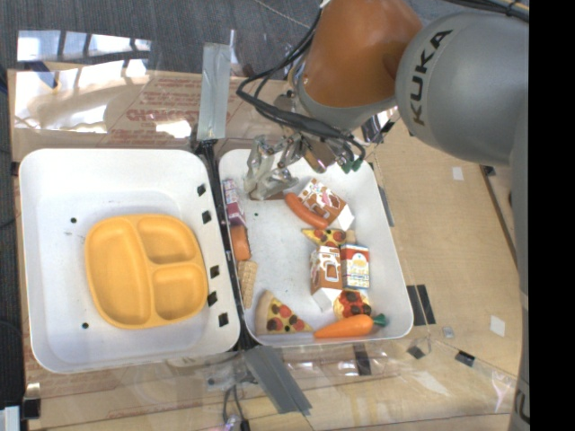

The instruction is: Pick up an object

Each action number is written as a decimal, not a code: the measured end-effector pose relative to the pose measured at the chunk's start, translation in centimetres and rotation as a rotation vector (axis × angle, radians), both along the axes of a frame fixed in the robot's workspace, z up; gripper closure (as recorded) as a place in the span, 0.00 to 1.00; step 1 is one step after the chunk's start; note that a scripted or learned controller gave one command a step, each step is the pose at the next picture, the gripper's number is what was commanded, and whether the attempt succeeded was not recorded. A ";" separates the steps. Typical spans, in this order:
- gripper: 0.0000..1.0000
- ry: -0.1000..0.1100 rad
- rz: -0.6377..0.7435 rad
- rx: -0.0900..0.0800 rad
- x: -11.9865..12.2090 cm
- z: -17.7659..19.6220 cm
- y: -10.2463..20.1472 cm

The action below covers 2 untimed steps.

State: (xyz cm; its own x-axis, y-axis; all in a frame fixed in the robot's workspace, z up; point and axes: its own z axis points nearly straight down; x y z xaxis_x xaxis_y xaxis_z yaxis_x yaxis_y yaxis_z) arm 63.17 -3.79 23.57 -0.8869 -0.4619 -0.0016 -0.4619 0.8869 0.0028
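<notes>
My gripper [267, 174] hangs low over the far left corner of the right bin [393, 268], under the orange wrist band. It stands just left of a small patterned box [324, 199] and an orange carrot [304, 211]. I see nothing clearly held in it. Further toy foods lie in this bin: a pizza wedge [327, 236], two small cartons [326, 268] [356, 268], a second carrot [344, 328], a pizza slice [280, 317], an ice cream cone [247, 282], a sausage [240, 241] and a purple bar [234, 201].
The left bin [45, 178] holds a yellow divided plate [144, 269]. The arm's grey body and cables cover the area behind the right bin. Brown bench surface [449, 241] lies to the right of the bins.
</notes>
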 end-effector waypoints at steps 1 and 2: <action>1.00 -0.012 0.118 -0.005 2.7 4.2 -6.5; 1.00 -0.010 0.359 -0.006 2.6 2.2 -15.8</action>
State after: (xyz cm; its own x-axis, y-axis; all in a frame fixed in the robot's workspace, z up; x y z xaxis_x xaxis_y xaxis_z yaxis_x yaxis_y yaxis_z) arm 65.80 -19.63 25.76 -0.6681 -0.7440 -0.0059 -0.7440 0.6682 -0.0079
